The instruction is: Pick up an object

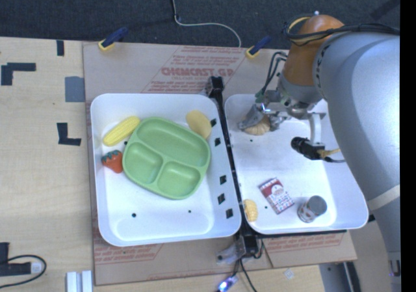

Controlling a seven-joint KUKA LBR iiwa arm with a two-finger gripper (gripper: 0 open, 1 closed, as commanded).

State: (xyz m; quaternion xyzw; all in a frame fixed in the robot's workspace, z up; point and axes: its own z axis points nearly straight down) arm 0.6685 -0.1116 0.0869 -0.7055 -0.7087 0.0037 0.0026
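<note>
The grey arm [364, 89] is reaching in from the right, its orange band [305, 56] showing above the wrist. It is leaning over the far left part of the right bin [292, 173]. The jaws are hanging right at a tan, bread-like piece [258, 129], which is lying on the bin floor near the far left corner, close to the divider between the two bins. Whether the jaws are released or clenched cannot be told from this slant, and nothing is showing clearly between them.

Toward the near side of the same bin, a small red and white box [275, 194] is lying flat. A grey can [312, 208] is sitting just to its right. A small yellow item [249, 209] is resting against the bin's left wall, near the box.

In the left bin [162, 219], a green divided plate [167, 157] is taking up the middle. A yellow corn-like piece [121, 130] is lying at its far left edge, and a red fruit [112, 161] is sitting just nearer than that, touching the plate's left rim. A pale yellow rounded piece [198, 123] is resting at the plate's far right edge.

Both bins are sitting on a brown cardboard sheet [188, 69], which is lying on the wooden desk [39, 173]. Blue and yellow clamps [112, 38] are gripping the sheet's far edge.
</note>
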